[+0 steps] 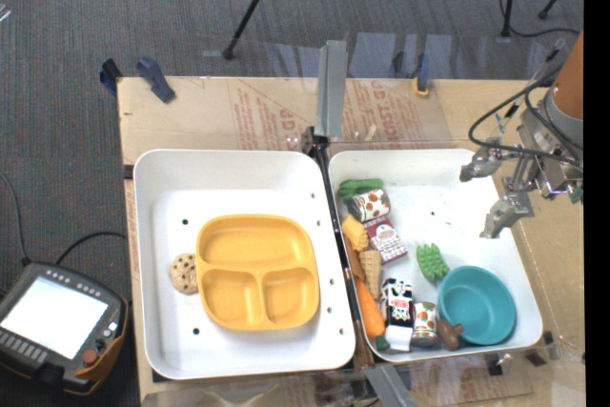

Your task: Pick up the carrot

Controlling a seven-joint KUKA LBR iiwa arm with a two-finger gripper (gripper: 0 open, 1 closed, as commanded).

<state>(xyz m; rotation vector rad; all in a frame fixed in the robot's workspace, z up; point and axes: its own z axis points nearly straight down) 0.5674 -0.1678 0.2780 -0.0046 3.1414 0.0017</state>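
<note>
A cookie (183,273) touches a yellow tray (257,271) in the left bin (152,205). The carrot (370,307) lies along the right bin's (448,169) left wall, beside a teal bowl (476,303). The tool (489,197) hangs open and empty over that bin's right edge.

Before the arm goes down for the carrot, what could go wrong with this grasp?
1. The carrot lies tight against the right bin's left wall, so one finger may hit the wall.
2. The cow-print carton and the waffle cone crowd it; the gripper could nudge or grab those instead.
3. The gripper sits near the bin's far right edge, so the approach crosses the green toy.
</note>
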